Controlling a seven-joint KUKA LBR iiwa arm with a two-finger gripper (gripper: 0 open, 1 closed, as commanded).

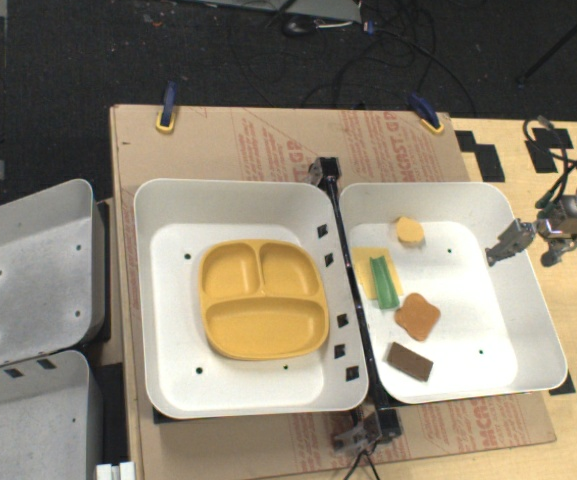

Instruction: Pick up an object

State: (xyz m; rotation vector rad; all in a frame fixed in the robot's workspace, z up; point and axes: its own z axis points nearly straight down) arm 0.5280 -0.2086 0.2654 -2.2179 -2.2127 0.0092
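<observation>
Brown block (409, 361) lies nearest, low in the right bin (528, 338); prob. light, stiff, best pinched across its short sides. Orange piece (418, 316), green bar (384, 281), yellow round (410, 231) sit behind it. My gripper (528, 240) hangs at the bin's right rim w/ fingers spread, holding nothing. Yellow tray (264, 299) fills the left bin.

right bin (528, 298): four loose pieces, none held | small round yellow-orange piece (410, 231), near the far wall | flat yellow-and-green block (379, 279), lying lengthwise by the left wall | orange-brown lobed piece (418, 316), just beside the block's near end | dark brown rectangular slab (408, 361), flat, angled, nearest the front
</observation>
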